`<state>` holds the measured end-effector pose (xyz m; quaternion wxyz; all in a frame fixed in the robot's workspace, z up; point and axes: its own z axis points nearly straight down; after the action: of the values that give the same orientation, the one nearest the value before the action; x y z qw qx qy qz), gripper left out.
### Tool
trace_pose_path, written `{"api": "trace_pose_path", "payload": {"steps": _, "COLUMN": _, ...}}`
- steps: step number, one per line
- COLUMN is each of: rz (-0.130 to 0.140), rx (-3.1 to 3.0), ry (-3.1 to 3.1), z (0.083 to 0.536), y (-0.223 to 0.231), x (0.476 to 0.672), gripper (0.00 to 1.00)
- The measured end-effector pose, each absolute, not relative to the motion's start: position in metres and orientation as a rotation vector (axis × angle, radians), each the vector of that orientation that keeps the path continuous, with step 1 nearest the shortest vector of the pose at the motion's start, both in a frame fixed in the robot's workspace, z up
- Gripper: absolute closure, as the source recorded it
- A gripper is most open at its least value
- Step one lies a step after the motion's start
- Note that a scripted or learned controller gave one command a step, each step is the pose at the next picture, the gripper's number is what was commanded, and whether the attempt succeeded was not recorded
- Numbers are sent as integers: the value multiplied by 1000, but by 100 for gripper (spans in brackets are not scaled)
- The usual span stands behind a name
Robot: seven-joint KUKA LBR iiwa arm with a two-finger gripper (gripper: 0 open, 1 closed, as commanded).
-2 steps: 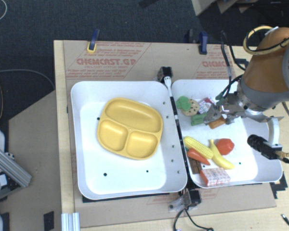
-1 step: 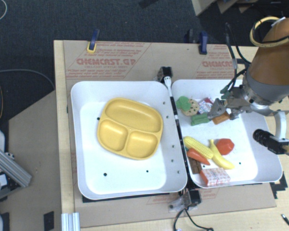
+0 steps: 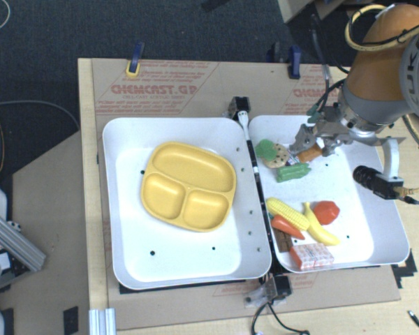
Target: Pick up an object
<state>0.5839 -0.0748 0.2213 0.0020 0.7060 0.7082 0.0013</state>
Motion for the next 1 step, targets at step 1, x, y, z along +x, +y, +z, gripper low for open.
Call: {"api": "trace_pose_path", "payload": {"steps": 1, "rz": 5, "rx": 2215, "ry": 2221, "z": 224, "y": -67, "x": 626, "gripper": 100}}
